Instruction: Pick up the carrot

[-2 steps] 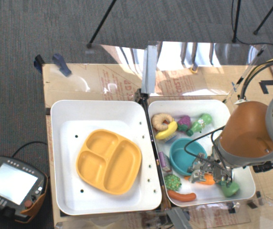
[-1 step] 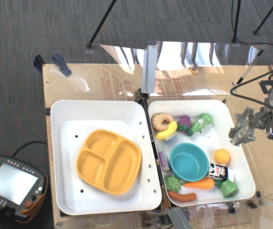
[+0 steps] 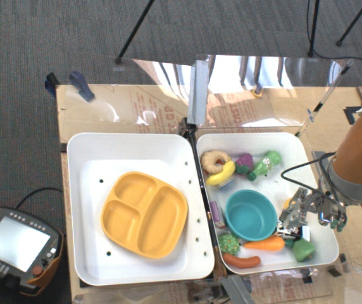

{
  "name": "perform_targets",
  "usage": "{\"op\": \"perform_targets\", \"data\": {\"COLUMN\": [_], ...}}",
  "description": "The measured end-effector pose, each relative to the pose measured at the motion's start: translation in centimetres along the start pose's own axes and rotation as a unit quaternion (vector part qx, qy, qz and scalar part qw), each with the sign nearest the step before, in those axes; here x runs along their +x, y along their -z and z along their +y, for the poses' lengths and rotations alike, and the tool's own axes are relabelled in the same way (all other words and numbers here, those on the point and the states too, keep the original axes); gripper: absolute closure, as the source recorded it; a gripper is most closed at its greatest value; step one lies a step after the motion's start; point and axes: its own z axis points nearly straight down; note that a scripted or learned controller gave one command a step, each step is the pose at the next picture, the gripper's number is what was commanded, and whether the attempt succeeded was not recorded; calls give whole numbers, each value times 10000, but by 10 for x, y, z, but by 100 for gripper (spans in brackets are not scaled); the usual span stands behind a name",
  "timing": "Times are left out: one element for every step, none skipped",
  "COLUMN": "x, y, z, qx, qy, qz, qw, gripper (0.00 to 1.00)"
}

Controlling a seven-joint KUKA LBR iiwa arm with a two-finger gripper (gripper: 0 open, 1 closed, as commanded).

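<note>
Two white bins sat side by side on a table. In the right bin (image 3: 295, 145), the carrot (image 3: 264, 244) lay at about five o'clock of a teal bowl (image 3: 250, 215), touching its rim. The gripper (image 3: 293, 223) hovered at the bowl's three o'clock, just above the carrot's thick end; whether its fingers were released or clenched could not be told.

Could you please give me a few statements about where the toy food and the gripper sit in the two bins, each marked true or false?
1. The carrot lies in the right bin. True.
2. The yellow divided plate holds the banana. False: the banana lies in the right bin beside the donut.
3. The gripper is over the left bin. False: it is over the right bin, near the carrot's tip.
4. The teal bowl sits just above the carrot. True.
</note>
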Motion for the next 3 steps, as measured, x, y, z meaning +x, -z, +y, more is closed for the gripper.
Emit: {"op": "perform_targets", "data": {"x": [-3,-30,28], "y": [5,-80,-73], "z": [0,23,51], "qx": [-3,-5,-3], "qy": [5,-333,-81], "qz": [-59,-27,-172], "qw": [10000,9994,9998], "gripper": [0,0,0]}}
